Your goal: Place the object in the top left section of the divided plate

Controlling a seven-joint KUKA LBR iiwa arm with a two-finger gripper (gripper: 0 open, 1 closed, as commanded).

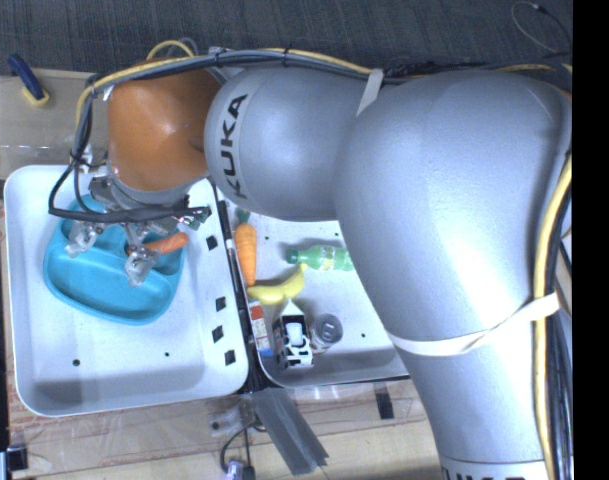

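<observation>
Lettering "KUKA" (234,146) marks the arm; tool (134,246) over blue plate (104,283), grip state unclear.

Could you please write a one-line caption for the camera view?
KUKA arm's gripper over the blue divided plate in the left bin; carrot and banana alongside.

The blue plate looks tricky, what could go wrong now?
The orange thing near the gripper sits by the blue plate's right side, so it might land in the wrong section. It could also slip off into the white bin. The big arm hides part of the plate, so aiming is harder.
</observation>
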